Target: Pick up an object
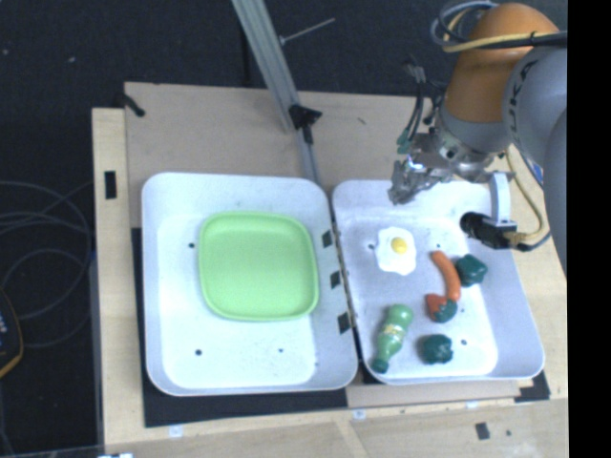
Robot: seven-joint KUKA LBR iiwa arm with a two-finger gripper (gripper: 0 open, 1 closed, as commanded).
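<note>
1. Jaws of the gripper (409,187): they look small and dark from up here, and I cannot tell if they are wide or narrow. Nothing shows between them.
2. The gripper hangs over the far left corner of the right bin (520,351). It is at the end of the grey arm (549,84), which comes in from the right and has an orange band (492,60).
3. A toy fried egg (395,252) lies in the right bin, near the gripper but apart from it.
4. An orange sausage (447,275) lies to the right of the egg. A dark green lump (472,271) is just beside it, on its right.
5. A small red piece (439,306) sits at the near end of the sausage. It looks like they touch.
6. A green bottle (391,336) lies tilted near the front of the right bin. Another dark green lump (436,349) is just beside it, on the right.
7. The left bin (167,256) has a light green plate (258,265) lying flat in its middle.
8. A grey pole (272,60) slants down from the top to the spot where the two bins meet.
</note>
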